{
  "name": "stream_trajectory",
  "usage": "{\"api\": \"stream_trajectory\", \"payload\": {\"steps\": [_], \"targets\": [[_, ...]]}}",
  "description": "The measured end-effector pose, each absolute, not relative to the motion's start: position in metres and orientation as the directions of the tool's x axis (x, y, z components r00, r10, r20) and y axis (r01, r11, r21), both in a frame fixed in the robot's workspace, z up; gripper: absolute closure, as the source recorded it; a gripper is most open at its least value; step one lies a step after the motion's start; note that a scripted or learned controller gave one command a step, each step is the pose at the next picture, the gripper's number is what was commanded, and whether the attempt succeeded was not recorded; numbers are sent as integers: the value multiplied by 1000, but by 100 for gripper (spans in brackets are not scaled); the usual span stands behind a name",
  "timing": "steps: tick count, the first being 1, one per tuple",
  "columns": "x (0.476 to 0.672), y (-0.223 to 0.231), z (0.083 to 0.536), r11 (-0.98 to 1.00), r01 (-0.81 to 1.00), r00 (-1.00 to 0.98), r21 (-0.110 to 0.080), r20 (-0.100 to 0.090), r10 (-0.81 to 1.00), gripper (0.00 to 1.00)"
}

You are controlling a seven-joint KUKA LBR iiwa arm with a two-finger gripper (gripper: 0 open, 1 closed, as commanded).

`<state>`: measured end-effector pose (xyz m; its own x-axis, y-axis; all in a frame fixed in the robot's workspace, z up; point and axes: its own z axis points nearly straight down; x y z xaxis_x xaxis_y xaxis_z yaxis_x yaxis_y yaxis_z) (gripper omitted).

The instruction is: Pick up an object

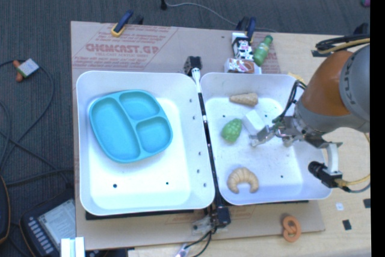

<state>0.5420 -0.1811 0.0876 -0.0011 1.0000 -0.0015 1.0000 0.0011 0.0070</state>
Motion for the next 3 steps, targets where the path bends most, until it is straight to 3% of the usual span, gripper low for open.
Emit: {"api": "stream_trajectory", "payload": {"steps": [1,2,3], "targets": [[486,-109,87,0,1000,0,6,-2,1000,0],[487,-110,98,-2,1000,2,11,-5,1000,100],[596,-90,186,2,1000,-2,4,-2,1000,100]]}}
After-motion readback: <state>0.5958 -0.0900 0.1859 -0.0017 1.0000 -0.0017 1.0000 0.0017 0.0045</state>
